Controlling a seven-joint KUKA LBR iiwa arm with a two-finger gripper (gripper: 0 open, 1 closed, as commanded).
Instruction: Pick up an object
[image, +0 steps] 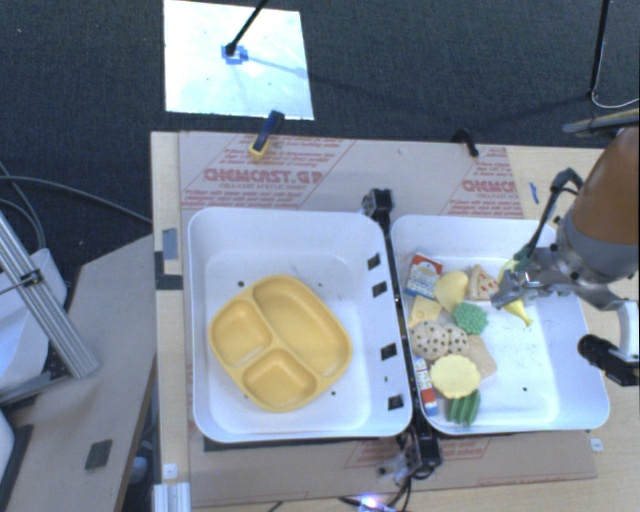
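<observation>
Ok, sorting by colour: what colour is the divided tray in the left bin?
Yellow, a three-compartment plastic tray, clearest in the overhead camera view.

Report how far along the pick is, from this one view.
Done: the grey arm's gripper has reached into the right white bin, above the toy food. In hand: it sits at a small yellow banana-shaped piece, but a grasp is not visible, so nothing counts as held. Left: closing on an item and lifting it. The yellow divided tray lies in the left white bin.
</observation>
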